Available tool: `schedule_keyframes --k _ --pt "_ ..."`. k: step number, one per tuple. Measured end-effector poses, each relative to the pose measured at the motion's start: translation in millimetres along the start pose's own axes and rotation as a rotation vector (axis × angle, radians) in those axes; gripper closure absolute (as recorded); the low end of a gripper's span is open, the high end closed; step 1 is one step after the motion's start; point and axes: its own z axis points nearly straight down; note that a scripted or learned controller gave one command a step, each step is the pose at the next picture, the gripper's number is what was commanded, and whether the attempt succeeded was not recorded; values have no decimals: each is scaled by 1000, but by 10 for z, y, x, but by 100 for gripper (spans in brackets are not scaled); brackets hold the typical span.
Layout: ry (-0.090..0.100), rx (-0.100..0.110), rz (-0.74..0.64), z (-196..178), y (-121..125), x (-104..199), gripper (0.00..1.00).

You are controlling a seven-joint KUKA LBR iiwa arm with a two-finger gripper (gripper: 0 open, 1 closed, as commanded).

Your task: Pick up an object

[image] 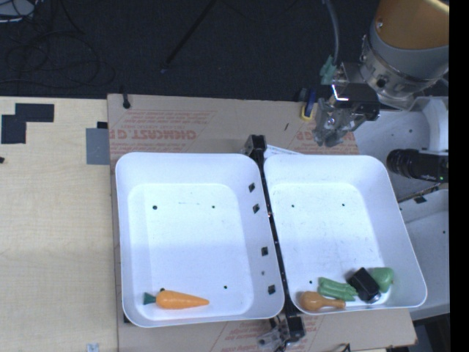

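Note:
An orange carrot (181, 300) with a green top lies at the front left corner of the left bin (139, 174). In the right bin (381, 174), at its front right corner, sit a tan pear-shaped toy (320, 302), a green pea pod (338, 290), a small black block (364, 284) and a green rounded piece (382, 276). My gripper (331, 136) hangs high above the far edge of the right bin, well away from all of these. Nothing shows between its fingers.
The two bins meet at a black clamp strip (264, 226) down the middle. A black cylindrical device (416, 165) sits just right of the right bin. Cardboard (198, 127) lies under the bins, with cables on the dark floor behind.

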Motion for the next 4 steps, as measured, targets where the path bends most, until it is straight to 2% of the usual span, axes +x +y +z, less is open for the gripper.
schedule_keyframes --k 1,2,3,4 --pt "1 8 -8 1791 118 322 100" --pt "2 6 -4 2948 49 507 100" --pt "3 -5 -2 2875 73 494 0" --pt "3 -10 -9 3914 673 747 0"
